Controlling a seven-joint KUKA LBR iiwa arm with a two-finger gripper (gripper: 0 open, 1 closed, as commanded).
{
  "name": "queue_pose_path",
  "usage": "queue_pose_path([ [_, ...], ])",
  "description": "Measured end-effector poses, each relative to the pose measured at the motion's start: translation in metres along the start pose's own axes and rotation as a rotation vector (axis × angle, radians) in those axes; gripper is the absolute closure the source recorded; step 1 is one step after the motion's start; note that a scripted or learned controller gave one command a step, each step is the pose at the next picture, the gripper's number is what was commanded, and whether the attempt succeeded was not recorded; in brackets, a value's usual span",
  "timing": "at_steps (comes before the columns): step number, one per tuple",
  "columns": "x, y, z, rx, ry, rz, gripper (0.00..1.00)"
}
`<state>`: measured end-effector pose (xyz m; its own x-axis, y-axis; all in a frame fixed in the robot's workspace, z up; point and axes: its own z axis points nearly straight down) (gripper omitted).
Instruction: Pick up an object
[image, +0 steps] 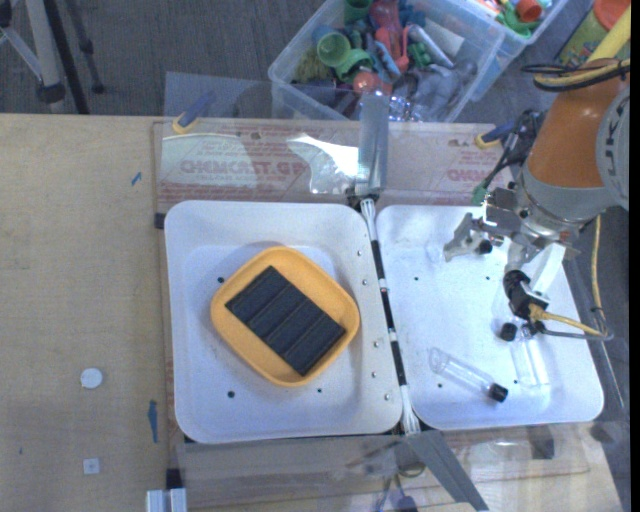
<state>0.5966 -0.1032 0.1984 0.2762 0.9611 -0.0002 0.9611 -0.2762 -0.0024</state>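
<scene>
A yellow-orange rounded block with a black ridged top lies in the middle of the left bin. In the right bin, a clear tube with a black cap lies near the front. A second clear tube lies a little to its right. My gripper hangs over the back of the right bin, well behind both tubes. Nothing shows in its grasp.
A raised divider runs between the two bins. A cardboard strip lies behind the bins, and beyond it stands a clear tub of coloured toys. The wooden bench top stretches to the left.
</scene>
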Motion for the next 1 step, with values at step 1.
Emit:
queue_pose_path([
  [1,0.0016,-0.0857,0.0143,0.001,0.001,-0.395,0.00],
])
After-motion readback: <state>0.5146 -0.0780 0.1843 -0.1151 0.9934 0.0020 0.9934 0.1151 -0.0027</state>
